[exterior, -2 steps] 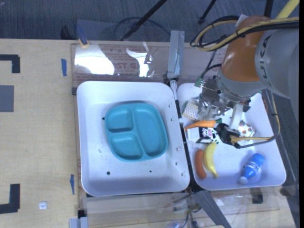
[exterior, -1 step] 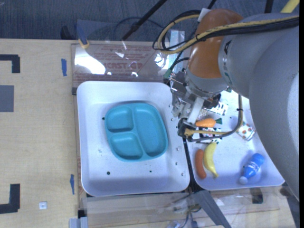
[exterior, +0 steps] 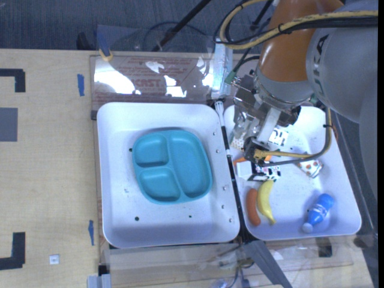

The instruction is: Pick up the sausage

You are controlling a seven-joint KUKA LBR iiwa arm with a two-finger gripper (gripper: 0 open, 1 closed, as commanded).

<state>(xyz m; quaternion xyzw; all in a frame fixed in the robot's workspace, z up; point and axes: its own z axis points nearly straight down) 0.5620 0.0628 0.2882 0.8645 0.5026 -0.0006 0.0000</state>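
Bench (exterior: pixel 42 161) at far left: bare wood, black marks, bits of blue tape. 
Left bin (exterior: pixel 114 161) held a blue plate (exterior: pixel 173 165) with three compartments, roughly centred. The clear sheet (exterior: pixel 150 77) at that bin's 12 o'clock was full of glare, so its surface was unreadable.

Gripper (exterior: pixel 248 138) hung over the right bin (exterior: pixel 342 185), close to the wall between the bins, about 10 o'clock from that bin's centre. The wrist covered it from above, and cables and shadow cluttered the rest. I couldn't tell how far it was open, or whether it had hold of anything.

Sausage (exterior: pixel 253 207) lay on the right bin's floor at about 7 o'clock from centre, long axis running 12 to 6. It was fully in view. From the gripper it sat at 6 o'clock, clearly apart, with bare floor between them.

Banana (exterior: pixel 266 201) was just beside the sausage at its 3 o'clock, roughly parallel. I couldn't tell whether they touched. A small speckled thing (exterior: pixel 267 173) at the banana's 12 o'clock was too small to identify. The same went for a white-and-orange bit (exterior: pixel 312 168) further toward 3 o'clock.

Bottle (exterior: pixel 318 212), blue, lay tilted at the bin's 4 o'clock, well apart from the sausage.

Arm (exterior: pixel 336 47) hid the right bin's 1 o'clock corner and ran out of frame at top right.
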